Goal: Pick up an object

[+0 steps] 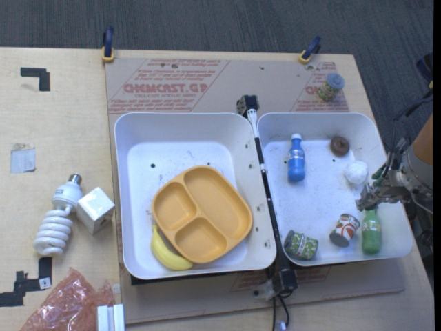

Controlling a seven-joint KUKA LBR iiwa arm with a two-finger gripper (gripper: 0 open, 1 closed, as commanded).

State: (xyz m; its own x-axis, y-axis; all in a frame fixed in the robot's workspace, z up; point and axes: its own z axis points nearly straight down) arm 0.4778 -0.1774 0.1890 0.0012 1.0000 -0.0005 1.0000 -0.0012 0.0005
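Bench: right bin (275,133). Gripper (370,200), finger state indeterminable, hovers at the right wall directly above the upright green bottle (371,232).

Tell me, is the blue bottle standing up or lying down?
Lying down. The blue bottle lies flat on the floor of the right bin, its white cap pointing toward the bin's far wall and its whole side showing.

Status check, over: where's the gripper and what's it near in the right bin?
Gripper low at right bin's right edge. Nothing seen held. Green bottle just below it, white ball above, small can beside bottle.
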